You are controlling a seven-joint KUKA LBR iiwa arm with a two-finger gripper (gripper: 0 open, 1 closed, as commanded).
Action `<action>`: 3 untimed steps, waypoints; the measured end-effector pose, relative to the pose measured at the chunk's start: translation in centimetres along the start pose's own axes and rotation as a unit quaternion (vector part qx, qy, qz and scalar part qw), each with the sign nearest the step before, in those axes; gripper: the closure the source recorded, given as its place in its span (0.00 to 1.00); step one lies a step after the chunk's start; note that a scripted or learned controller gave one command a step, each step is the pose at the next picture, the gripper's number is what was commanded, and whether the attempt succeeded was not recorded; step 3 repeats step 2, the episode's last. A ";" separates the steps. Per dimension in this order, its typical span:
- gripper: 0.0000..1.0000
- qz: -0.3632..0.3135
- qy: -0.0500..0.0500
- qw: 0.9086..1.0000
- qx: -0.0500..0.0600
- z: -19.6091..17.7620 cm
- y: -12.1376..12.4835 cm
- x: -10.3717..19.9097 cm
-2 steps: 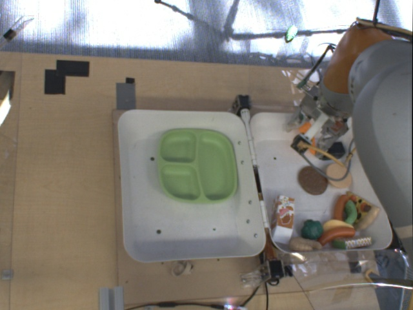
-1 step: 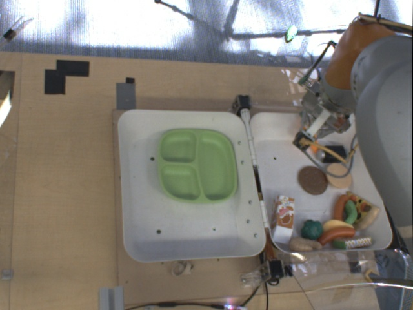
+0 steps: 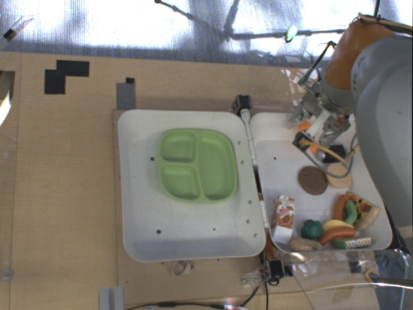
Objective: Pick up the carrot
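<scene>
Camera view: two white bins [image 3: 135, 237], one green plate [image 3: 197, 165].

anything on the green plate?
No. The green plate in the left bin has all three compartments bare; the toy food lies in the right bin.

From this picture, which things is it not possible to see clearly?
- Gripper, camera view: its fingertips are small and cluttered; whether the orange bit there is the carrot is unclear.
- Right bin: its right side is covered by the arm.
- Toy food pile: pieces overlap, too small to name each.
</scene>
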State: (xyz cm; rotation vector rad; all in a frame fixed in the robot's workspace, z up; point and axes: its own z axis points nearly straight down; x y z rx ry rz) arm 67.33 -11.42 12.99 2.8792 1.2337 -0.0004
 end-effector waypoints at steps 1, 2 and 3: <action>0.00 0.066 0.005 0.998 0.008 4.5 2.2 -4.6; 0.00 0.001 0.006 1.000 0.005 4.4 1.7 -7.2; 0.00 0.001 0.006 1.000 0.005 4.4 1.7 -7.2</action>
